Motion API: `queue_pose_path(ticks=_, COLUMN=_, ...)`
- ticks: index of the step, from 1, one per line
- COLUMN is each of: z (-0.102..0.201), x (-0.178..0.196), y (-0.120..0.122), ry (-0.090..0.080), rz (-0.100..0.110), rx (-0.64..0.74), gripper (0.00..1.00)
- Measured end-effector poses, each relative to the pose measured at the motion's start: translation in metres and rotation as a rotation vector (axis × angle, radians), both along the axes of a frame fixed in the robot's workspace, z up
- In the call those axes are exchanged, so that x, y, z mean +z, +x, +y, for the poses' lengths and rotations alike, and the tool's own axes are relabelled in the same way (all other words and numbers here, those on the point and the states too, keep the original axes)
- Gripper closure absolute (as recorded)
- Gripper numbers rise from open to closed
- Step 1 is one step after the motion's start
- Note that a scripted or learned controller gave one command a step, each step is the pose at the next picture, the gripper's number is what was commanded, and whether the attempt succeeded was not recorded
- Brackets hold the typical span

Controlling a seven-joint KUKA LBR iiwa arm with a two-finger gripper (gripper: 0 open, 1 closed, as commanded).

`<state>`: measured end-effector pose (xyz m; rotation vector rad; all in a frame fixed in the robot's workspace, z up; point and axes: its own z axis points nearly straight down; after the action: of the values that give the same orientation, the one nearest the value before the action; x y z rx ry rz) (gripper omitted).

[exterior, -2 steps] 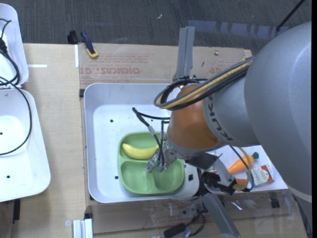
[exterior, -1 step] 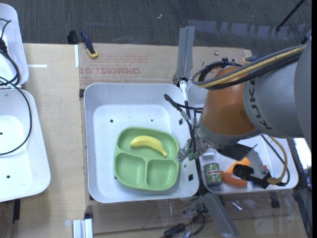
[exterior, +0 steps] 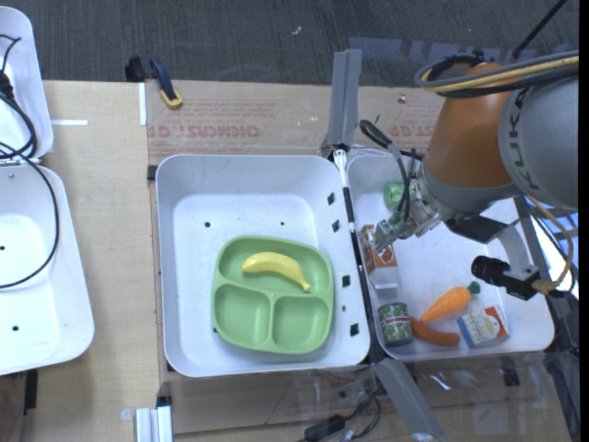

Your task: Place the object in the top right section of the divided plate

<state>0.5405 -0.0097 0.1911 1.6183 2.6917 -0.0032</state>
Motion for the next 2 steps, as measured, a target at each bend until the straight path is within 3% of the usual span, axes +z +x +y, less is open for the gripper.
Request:
queue_pose_path(ticks=1, z=-0.0933, x=-0.0295, y=-0.0467, ry=0.001, rz=0.003, rx=-0.392, gripper=1.0)
queue_pose_path(ticks=2, z=-0.0937, x=-0.0213, y=-0.0463, ry=-0.001, rz=0.004, rx=-0.39, gripper=1.0)
